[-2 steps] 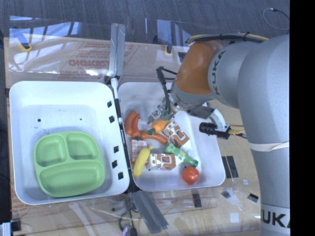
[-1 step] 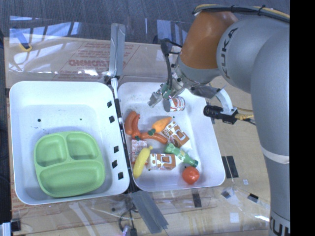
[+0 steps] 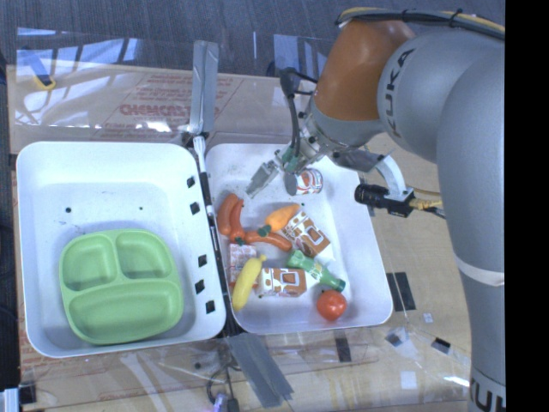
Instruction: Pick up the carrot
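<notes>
Pincer (image 3: 276,170) hangs over the back of the right bin (image 3: 364,307), fingers apart, nothing between them. Carrot (image 3: 281,217) lies mid-bin, just below the pincer, touching a small carton (image 3: 305,234) and a sausage (image 3: 230,215). Banana (image 3: 244,282) and tomato (image 3: 331,304) sit nearer the front. Green plate (image 3: 120,286) in the left bin (image 3: 51,170).

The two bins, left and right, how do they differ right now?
The left bin bears one green divided plate, while the right bin bears a heap of toy food, among it a banana, a tomato and the carrot. The gripper hovers over the right bin's far end, not over the left bin. Both are shallow and white.
</notes>
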Robot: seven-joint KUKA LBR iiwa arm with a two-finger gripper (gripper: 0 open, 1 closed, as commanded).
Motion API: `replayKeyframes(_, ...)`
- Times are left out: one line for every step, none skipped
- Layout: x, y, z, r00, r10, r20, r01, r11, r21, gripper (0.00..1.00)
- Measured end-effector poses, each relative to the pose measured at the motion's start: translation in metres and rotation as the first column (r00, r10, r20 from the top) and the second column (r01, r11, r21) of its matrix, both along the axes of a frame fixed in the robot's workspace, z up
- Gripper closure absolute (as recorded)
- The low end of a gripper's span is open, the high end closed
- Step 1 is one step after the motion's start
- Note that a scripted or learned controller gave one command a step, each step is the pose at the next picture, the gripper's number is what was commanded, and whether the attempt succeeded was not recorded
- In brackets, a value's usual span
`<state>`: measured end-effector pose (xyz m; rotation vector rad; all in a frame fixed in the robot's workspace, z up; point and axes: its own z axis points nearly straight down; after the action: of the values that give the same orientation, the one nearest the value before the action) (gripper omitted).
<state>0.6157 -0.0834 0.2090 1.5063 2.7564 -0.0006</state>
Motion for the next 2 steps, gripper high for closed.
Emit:
replayKeyframes(-0.04,-0.037,-0.116,1.0,0.013,0.002,-0.013,1.0,0.0,0.0)
replayKeyframes(-0.057,-0.061,-0.117,1.0,-0.023,-0.003,0.023,1.0,0.001,0.0)
